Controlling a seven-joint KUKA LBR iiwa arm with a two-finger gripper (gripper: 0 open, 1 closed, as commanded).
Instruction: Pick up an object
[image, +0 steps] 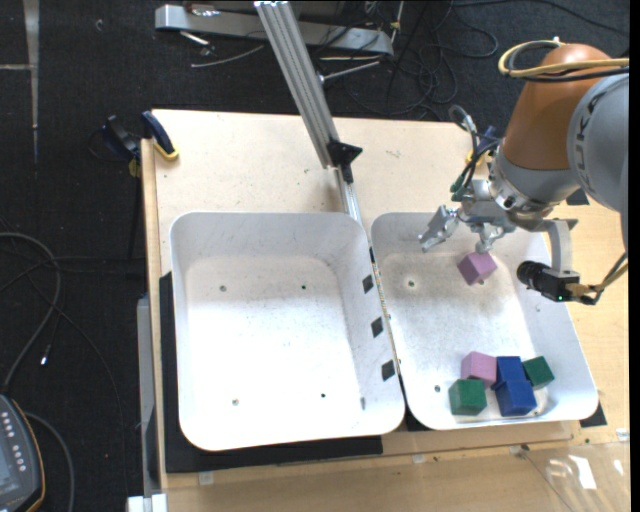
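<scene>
a pale wooden bench (250, 160) stands on a dark carpet floor (70, 90) with black cables (30, 290) lying loose on it, a slanted metal rail (300, 80) crosses the bench top, and a blue and yellow clamp (158, 135) grips its far corner.

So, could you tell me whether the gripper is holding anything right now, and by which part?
It cannot be told for sure. A purple block sits right beneath the gripper, near one finger, but not clearly clamped between them.
</scene>
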